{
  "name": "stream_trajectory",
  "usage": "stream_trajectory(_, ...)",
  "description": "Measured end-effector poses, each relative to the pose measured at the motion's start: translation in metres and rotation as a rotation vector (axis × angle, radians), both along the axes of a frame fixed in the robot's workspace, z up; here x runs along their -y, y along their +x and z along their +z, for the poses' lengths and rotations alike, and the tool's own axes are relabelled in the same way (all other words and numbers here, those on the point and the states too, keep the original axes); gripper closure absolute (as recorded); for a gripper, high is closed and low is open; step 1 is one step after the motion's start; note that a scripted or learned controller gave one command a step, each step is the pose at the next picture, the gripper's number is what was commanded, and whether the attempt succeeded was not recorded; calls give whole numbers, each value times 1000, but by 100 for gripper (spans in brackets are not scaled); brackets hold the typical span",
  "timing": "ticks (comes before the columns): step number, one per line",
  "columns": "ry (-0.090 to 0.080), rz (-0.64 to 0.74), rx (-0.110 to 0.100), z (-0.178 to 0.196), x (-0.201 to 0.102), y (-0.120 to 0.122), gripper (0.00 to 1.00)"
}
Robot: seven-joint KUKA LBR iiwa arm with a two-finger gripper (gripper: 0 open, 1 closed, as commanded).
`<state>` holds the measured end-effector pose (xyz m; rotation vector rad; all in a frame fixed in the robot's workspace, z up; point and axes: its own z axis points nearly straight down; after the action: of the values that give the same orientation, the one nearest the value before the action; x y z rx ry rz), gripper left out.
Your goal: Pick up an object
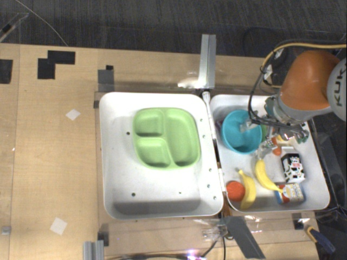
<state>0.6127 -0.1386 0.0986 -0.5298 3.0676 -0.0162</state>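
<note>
- The arm (312,83) is reaching in from the right and hanging over the far part of the right bin (324,191), its orange band sitting above the wrist.
- The gripper (269,137) is pointing down between the blue bowl (240,132) and a small clutter of items to its right; its tip is blurring into what lies beneath it, so I cannot tell how wide it is standing, nor whether anything is sitting in it.
- The step in hand is looking like the approach, or the descent onto a target, rather than a lift: nothing is visibly riding clear of the bin floor.
- Candidate objects are all lying in the right bin: the blue bowl at the far left, two bananas (264,176) near the middle, a red round fruit (235,189) at the near left touching one banana, and a black-and-white carton (292,167) to the right.
- The left bin (111,161) is holding a green divided tray (165,137), well apart from the gripper.
- The next move is calling for committing to one object, likely the bowl rim or the small items just beside the tip, then closing squarely and rising straight.
- The crowding is making a glancing or double contact a real risk.
</note>
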Motion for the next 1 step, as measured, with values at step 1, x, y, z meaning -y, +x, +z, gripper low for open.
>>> stream_trajectory(1, -1, -3, -2, 0, -42, -5, 0)
